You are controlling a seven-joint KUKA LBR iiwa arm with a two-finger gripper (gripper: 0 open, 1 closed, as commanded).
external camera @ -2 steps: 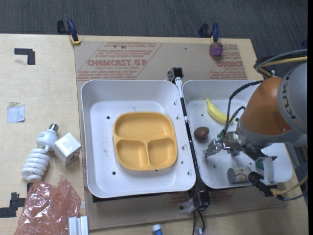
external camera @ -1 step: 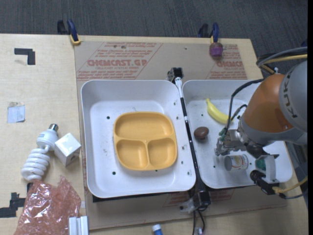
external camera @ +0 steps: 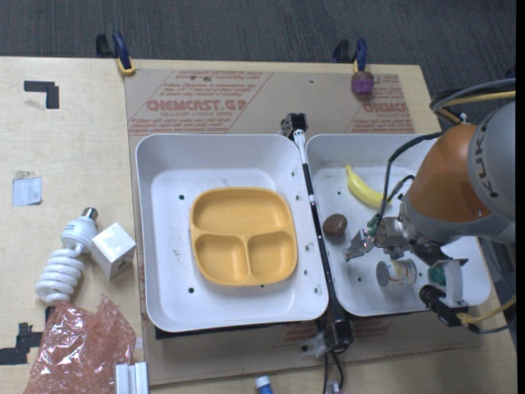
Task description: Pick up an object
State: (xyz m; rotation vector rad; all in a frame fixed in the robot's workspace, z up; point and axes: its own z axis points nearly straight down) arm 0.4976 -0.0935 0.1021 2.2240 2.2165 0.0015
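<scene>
Camera view looks down on a pale wooden surface [external camera: 74,154] that carries two shallow white bins side by side, so that loose things stay corralled where the arm can reach them. The left white bin [external camera: 160,286] holds a yellow plastic plate with three compartments [external camera: 244,236], lying flat near its middle. The right white bin [external camera: 328,158] holds the pickable things: a curved yellow banana [external camera: 362,187] near its far side, a small round brown object [external camera: 334,225] just beside the wall between the bins, and a small pale cylinder, perhaps a cup on its side [external camera: 396,272], nearer the front.

The grey arm with its orange band reaches in from the right and hangs low over the right bin, with the metal hand [external camera: 361,243] between the brown object and the pale cylinder, close to both. Whether the hand is wide or narrow cannot be told; nothing is seen gripped in it.

Judging by that position, the likeliest target is the brown object or the cylinder. The brown one looks smooth, dark and rounded, likely to roll; the cylinder is pale with a grey end face turned toward the camera.

Off to the left, on the surface, lie a white spiral light bulb [external camera: 66,261] and a small white cube [external camera: 114,249].
</scene>
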